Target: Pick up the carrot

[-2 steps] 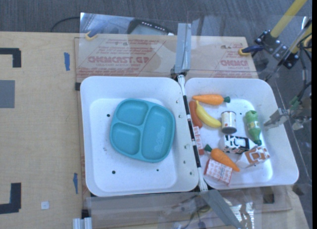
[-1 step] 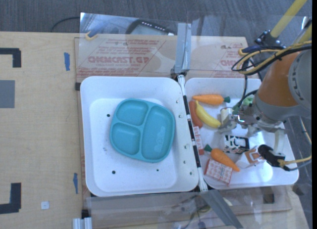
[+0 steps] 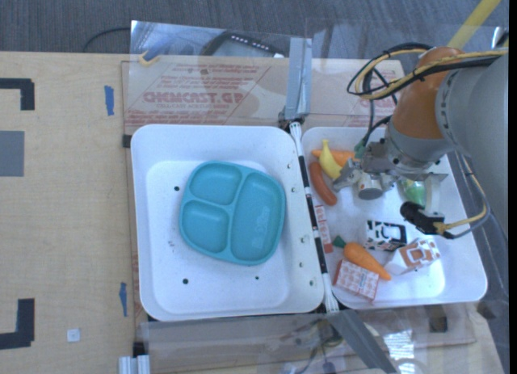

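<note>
lying near the right bin's (image 3: 468,283) front edge, carrot (image 3: 365,258).

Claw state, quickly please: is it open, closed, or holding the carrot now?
Claw: cannot be told whether open or closed; it sits over the right bin, apart from the carrot, which lies in the bin.

You see a pale wooden bench (image 3: 65,227) carrying two shallow white bins side by side. The left bin (image 3: 153,203) and the right bin (image 3: 464,279) touch along their inner edges. Behind them a clear plastic sheet (image 3: 202,94) with red lettering lies flat on the bench. You can spot short blue tape strips (image 3: 109,99) and black corner marks (image 3: 23,94) on the bare wood left of the bins.
</note>
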`<action>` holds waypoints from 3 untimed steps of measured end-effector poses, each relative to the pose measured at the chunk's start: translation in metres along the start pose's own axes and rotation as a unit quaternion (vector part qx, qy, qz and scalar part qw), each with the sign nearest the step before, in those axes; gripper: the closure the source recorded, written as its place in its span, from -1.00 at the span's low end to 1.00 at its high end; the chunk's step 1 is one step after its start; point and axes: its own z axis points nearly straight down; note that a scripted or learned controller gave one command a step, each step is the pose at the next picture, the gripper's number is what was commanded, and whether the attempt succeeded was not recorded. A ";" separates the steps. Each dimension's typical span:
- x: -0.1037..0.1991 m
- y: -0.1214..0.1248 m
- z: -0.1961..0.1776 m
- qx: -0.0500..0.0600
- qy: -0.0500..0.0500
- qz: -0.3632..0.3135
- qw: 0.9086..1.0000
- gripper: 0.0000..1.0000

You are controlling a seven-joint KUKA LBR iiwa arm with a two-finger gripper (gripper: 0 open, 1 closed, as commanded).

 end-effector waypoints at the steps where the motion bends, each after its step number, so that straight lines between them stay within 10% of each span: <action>1: 0.007 -0.051 -0.001 -0.002 0.001 -0.279 0.960 -1.00; 2: -0.008 0.042 0.001 0.007 0.004 -0.288 0.958 -1.00; 3: -0.007 0.045 -0.011 0.002 0.000 -0.290 0.957 1.00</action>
